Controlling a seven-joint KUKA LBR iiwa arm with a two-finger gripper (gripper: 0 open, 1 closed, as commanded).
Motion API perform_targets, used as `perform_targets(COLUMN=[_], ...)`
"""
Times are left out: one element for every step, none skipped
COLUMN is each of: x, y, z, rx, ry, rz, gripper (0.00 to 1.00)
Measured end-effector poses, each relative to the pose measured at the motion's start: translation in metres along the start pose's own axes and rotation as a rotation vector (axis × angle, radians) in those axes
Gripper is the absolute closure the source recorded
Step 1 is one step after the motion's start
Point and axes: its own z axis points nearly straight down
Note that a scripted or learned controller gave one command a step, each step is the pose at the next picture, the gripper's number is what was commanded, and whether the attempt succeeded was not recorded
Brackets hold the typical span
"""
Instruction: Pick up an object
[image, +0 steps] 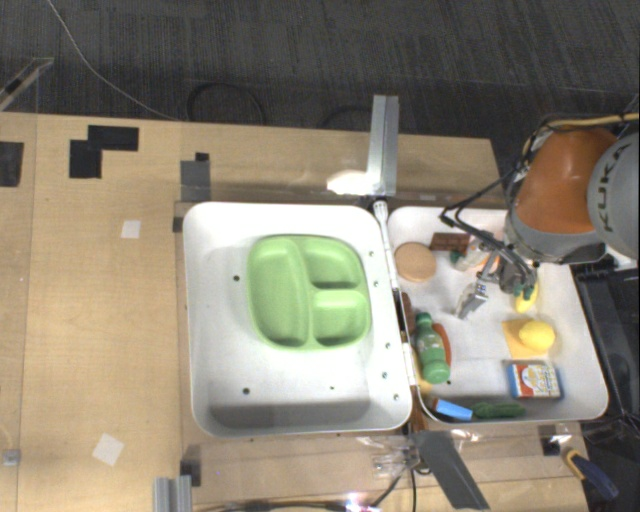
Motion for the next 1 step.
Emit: perform_targets(x=[0.0471], y=[-0.0253], z=[-0.0019], rx=[0.001], ry=[-0.001], rz=[-0.024], gripper=[0.00])
